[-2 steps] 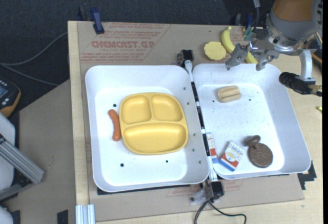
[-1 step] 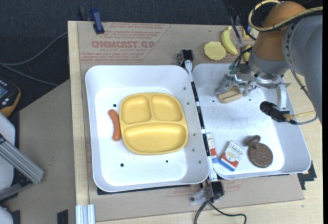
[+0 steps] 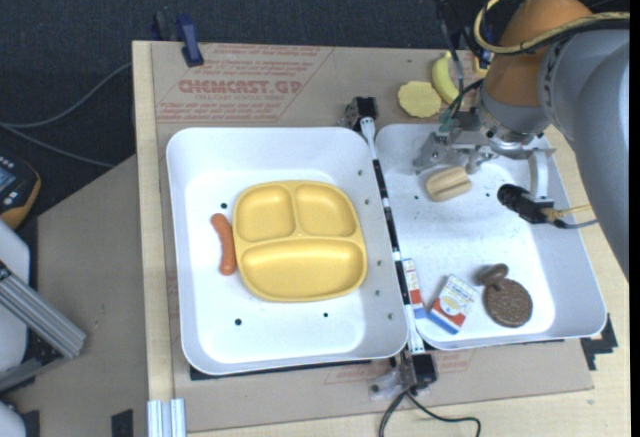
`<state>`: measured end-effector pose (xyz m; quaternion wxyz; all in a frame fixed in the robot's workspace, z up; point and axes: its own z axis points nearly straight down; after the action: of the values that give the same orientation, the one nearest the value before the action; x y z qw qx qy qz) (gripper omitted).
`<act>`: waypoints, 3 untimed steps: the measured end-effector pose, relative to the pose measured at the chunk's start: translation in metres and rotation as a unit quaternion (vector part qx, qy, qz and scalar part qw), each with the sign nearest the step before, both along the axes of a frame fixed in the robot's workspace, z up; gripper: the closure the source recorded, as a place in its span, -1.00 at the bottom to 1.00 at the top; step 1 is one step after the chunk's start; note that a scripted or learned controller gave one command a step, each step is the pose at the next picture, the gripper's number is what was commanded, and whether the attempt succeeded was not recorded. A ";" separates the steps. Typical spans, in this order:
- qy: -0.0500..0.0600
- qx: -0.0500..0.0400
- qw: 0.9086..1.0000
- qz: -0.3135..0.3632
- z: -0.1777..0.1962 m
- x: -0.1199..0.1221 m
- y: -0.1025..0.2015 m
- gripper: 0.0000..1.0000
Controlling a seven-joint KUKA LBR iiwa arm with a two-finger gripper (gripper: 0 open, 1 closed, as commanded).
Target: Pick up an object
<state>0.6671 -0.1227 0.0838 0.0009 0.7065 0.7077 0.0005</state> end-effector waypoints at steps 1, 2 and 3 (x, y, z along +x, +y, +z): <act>0.002 0.001 1.000 -0.001 0.001 -0.015 0.011 -1.00; 0.000 0.000 1.000 -0.001 0.012 -0.013 0.011 1.00; 0.001 0.000 1.000 -0.001 0.011 -0.014 0.011 -1.00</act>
<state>0.6533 -0.1116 0.0950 0.0000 0.7071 0.7071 0.0002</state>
